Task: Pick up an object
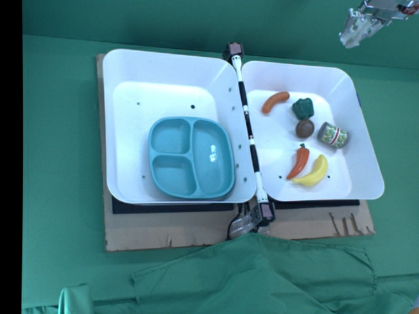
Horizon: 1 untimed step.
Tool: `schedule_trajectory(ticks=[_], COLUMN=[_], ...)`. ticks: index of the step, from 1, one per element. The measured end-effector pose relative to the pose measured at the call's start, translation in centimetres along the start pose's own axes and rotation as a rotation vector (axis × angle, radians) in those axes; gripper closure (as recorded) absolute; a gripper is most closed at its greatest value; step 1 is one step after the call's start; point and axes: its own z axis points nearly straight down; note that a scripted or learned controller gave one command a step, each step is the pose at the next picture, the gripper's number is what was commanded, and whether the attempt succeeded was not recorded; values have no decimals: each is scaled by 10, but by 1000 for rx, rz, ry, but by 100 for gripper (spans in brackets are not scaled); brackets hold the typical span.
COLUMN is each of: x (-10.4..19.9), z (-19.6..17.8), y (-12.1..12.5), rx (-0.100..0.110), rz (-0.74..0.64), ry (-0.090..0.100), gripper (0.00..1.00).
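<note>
The gripper (357,33) hangs beyond the far corner of the right bin (366,175) (whether clenched or released I cannot tell), so reaching down toward the banana (313,173) comes next.

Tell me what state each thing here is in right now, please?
gripper: up in the air beyond the right bin's far corner, holding nothing.
sausage: lying in the right bin.
green pepper: resting in the right bin.
brown ball: touching the pepper.
can: on its side.
chili: lying beside the banana.
banana: lying flat.
divided plate: empty, in the left bin.
</note>
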Motion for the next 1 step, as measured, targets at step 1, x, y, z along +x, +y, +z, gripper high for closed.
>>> schedule_trajectory(ticks=[1], x=[39], z=[-9], y=[0], rx=[3], rz=[-1], ry=[2], gripper=[100])
